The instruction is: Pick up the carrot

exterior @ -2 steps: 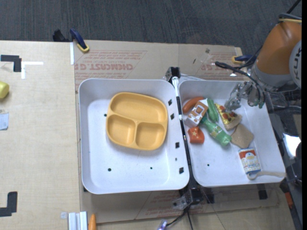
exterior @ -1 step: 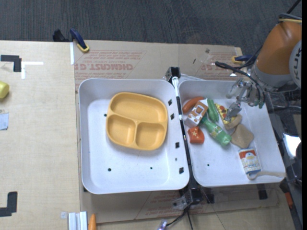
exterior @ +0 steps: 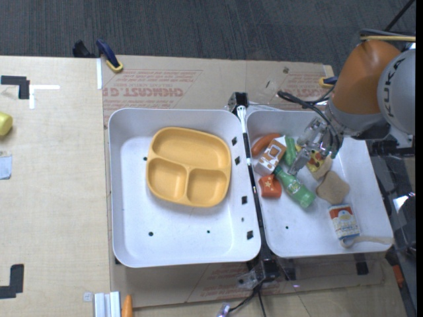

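**Pincer hovering over the clutter, carrot waiting by the divider**

Pincer (exterior: 316, 152) is hanging low over the right bin (exterior: 370, 233), and from above I cannot tell how it is set or whether anything is caught in it; nothing shows there clearly.

I am looking for the carrot (exterior: 264, 141), the orange rounded shape lying just right of the divider between the two bins, near the far end of that divider. A small printed box (exterior: 271, 157) is leaning against its near side, partly covering it. I am judging it light, stiff and smooth, likely a plastic toy, so it may slip or roll; I would close across its thicker middle, where the far flank is lying bare.

Further right of the divider, a green bottle (exterior: 295, 188) is slanting beside a red tomato-like piece (exterior: 269, 187), then a tan bread-like lump (exterior: 332, 189) and a white carton (exterior: 344, 224).

Left of the divider, the other bin (exterior: 132, 240) is holding a yellow divided plate (exterior: 188, 167).
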